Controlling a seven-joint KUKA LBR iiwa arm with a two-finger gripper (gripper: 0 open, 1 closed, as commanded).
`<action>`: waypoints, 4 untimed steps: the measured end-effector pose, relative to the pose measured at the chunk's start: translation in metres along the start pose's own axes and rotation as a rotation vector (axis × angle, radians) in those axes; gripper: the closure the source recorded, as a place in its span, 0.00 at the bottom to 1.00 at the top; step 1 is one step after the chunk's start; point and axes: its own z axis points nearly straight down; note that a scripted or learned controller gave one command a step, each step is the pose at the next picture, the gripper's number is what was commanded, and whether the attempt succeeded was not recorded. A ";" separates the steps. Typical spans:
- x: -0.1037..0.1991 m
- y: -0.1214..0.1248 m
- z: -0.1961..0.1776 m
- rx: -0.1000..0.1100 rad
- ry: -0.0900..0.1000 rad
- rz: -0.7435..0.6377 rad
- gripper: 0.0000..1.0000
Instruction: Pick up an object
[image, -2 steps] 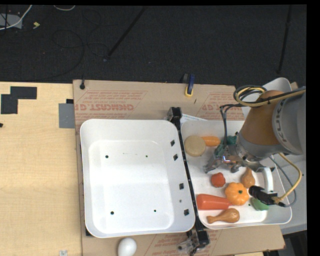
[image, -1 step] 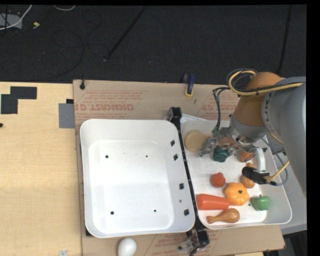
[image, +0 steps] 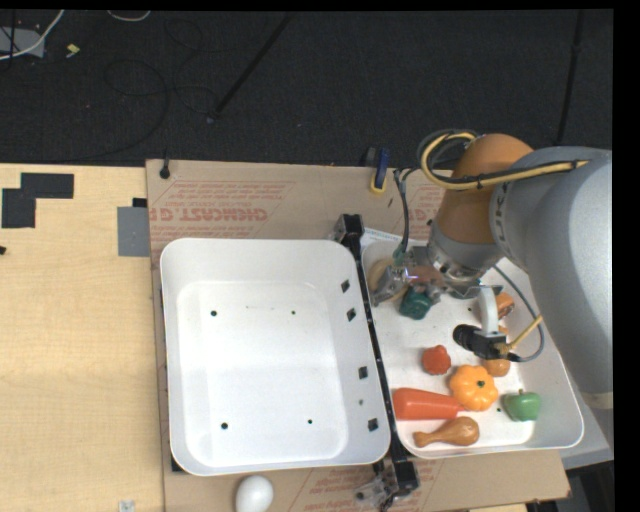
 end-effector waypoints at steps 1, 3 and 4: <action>-0.004 -0.046 0.001 0.006 0.000 0.005 0.00; 0.065 -0.060 -0.099 0.006 -0.001 0.005 0.00; 0.053 -0.094 -0.099 0.006 -0.001 0.006 0.00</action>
